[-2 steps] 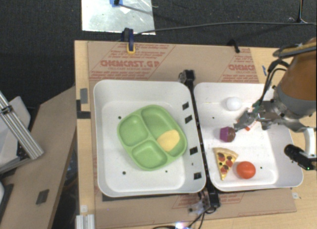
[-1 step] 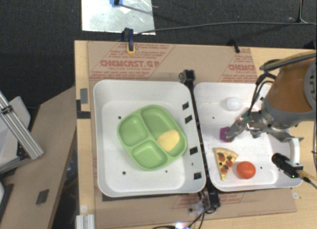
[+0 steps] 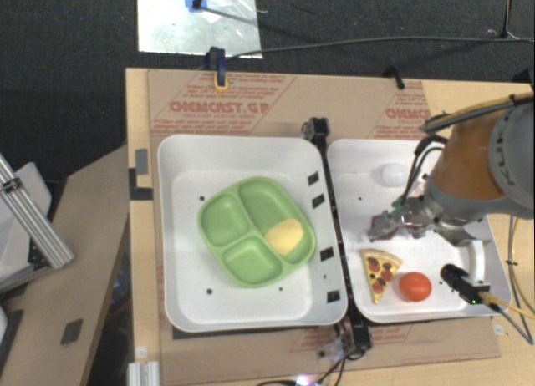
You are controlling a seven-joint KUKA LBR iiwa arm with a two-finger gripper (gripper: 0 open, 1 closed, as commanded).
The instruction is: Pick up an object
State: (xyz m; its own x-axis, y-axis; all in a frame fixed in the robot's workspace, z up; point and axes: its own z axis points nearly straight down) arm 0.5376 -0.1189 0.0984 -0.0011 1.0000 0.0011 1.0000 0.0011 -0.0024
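In the right bin (image 3: 355, 167) lie a toy pizza slice (image 3: 380, 272) and a red tomato (image 3: 415, 286) near the front, and a white egg-like object (image 3: 391, 174) towards the back. My gripper (image 3: 383, 226) hangs low over the middle of this bin, just above the pizza slice's crust end and below the white object. I see nothing held in it. In the left bin (image 3: 180, 209) a green divided plate (image 3: 219, 213) carries a yellow lump (image 3: 285, 235) in its right compartment.
The arm (image 3: 472, 171) comes in from the right and covers the right bin's right side. A black divider (image 3: 326, 209) runs between the bins. Brown cardboard (image 3: 276, 100) lies behind them, with a clamp (image 3: 217, 67) at the back.
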